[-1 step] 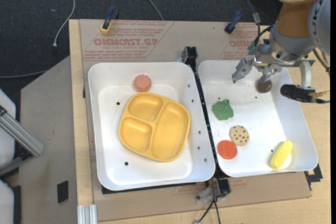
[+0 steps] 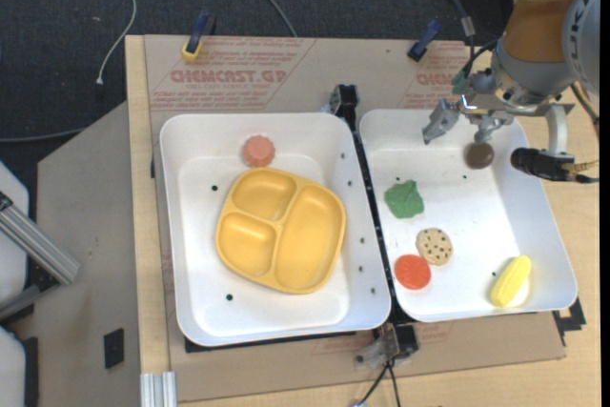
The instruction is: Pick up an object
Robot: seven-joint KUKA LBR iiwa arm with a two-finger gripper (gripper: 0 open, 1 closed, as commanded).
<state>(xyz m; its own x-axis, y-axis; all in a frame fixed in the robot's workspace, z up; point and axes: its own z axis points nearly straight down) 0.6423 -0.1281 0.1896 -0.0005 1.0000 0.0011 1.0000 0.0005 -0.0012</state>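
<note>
We saw the claw (image 2: 464, 121) over the right bin's (image 2: 553, 243) far end, brown piece (image 2: 478, 154) just beneath; grip state unclear. Green lump (image 2: 404, 199) nearby.

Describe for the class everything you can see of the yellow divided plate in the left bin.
The yellow divided plate looks like smooth moulded plastic, rounded at the corners, with three compartments: two smaller ones on its left and one larger on its right. It lies flat, right side up and turned askew, on the floor of the left bin. Nothing lies in it. A pink round piece sits just beyond its far edge.
</note>
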